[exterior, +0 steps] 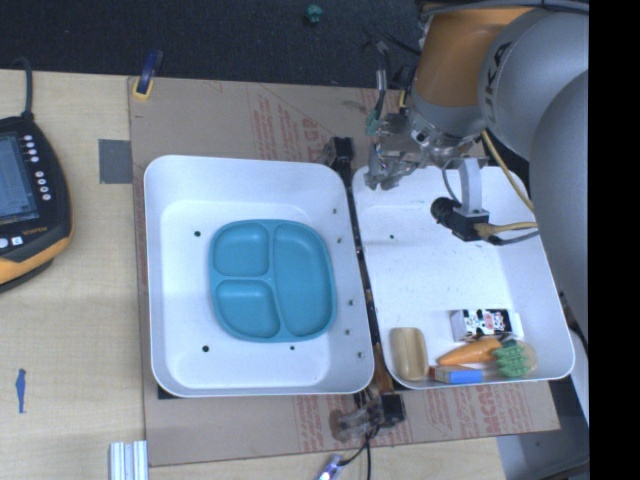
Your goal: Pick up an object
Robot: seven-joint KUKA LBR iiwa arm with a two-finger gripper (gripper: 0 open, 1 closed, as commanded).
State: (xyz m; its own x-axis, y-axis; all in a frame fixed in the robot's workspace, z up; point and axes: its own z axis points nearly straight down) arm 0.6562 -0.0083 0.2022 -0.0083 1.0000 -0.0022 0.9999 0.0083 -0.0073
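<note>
My gripper (383, 175) hangs over the far left corner of the right bin (440, 258), with nothing visible between its fingers. At the near end of that bin lie several small objects: a tan wooden block (408, 352), a toy carrot with green leaves (490, 356), a blue-tipped item (458, 375) and a small black-and-white packet (484, 322). The gripper is well away from them, toward the far side.
The left bin (170, 268) holds a blue divided plate (271, 279). A teach pendant (25, 198) lies on the bench at the far left. A black cable and connector (462, 218) hang off the wrist over the right bin.
</note>
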